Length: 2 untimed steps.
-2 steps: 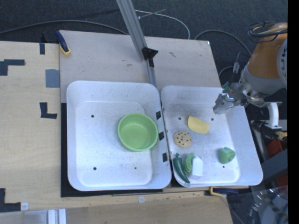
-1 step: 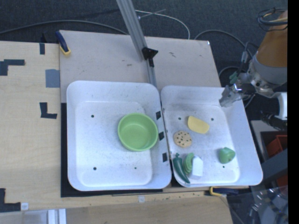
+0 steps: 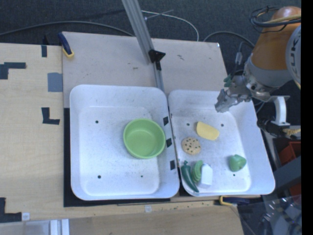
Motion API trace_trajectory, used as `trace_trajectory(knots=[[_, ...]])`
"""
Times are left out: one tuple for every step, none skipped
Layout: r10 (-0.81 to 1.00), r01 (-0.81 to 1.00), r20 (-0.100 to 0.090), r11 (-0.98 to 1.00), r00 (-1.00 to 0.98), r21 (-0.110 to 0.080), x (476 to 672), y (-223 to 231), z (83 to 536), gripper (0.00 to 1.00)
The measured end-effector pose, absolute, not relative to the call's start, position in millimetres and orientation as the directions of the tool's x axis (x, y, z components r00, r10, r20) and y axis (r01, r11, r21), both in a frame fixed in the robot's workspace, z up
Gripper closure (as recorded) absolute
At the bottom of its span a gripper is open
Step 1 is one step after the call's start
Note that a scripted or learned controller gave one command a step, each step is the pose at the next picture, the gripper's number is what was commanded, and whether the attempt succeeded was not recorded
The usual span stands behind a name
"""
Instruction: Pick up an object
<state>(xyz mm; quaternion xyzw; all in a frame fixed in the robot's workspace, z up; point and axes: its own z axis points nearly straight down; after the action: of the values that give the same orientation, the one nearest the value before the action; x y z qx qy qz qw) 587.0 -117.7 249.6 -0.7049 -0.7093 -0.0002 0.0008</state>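
Right bin (image 3: pixel 254 146): five small objects, gripper (image 3: pixel 222 104) above its 1 o'clock corner.
Yellow wedge (image 3: pixel 208 130) at centre; round speckled cookie (image 3: pixel 191 145) at its 8 o'clock; green lump (image 3: pixel 236 162) at 4 o'clock; dark green pepper (image 3: pixel 188 176) and green-and-white piece (image 3: pixel 201 173) overlap at 7 o'clock, shapes unclear; the gripper's state cannot be made out; glossy green bowl (image 3: pixel 144 138) in left bin (image 3: pixel 88 106).

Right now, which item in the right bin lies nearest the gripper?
The yellow piece. It lies just below the gripper, while the cookie and green lump sit farther off.
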Motion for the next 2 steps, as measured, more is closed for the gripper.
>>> trace_trajectory(knots=[[1.0, 1.0, 0.002, 0.008, -0.008, -0.001, 597.8, -60, 253, 1.0], [1.0, 1.0, 0.001, 0.006, -0.006, -0.003, 606.1, -11, 239, 1.0]])
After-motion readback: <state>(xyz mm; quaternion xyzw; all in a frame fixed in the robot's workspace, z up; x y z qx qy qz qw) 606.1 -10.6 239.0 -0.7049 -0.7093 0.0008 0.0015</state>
